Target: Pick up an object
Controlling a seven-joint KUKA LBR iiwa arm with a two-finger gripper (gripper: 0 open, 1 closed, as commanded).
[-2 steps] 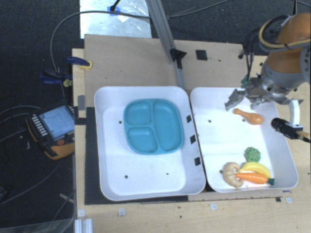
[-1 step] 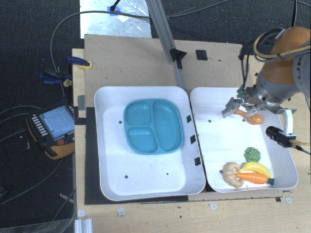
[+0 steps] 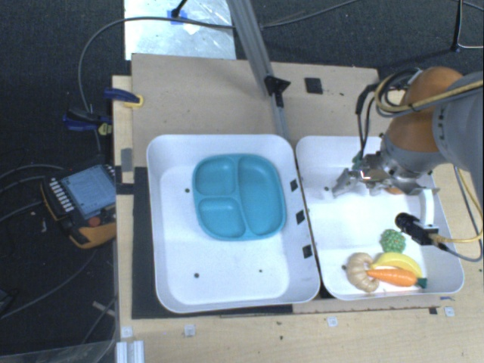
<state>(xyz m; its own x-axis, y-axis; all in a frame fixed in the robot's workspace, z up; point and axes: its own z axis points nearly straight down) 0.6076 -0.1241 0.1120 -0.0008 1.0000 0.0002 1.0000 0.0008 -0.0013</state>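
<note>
Grey two-finger gripper hangs low over the right white bin, fingers spread, pinching nothing. The toy food sits at five o'clock from it: green broccoli, yellow banana, orange carrot, tan ginger-like piece.

Two white bins, one blue plate, one carrot, one banana, one broccoli, one ginger root.

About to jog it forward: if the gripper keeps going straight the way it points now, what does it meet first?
Probably bare floor of the right bin. The gripper points left and down, away from the toy food. Beyond lies the wall between the bins; depth is unclear.
</note>
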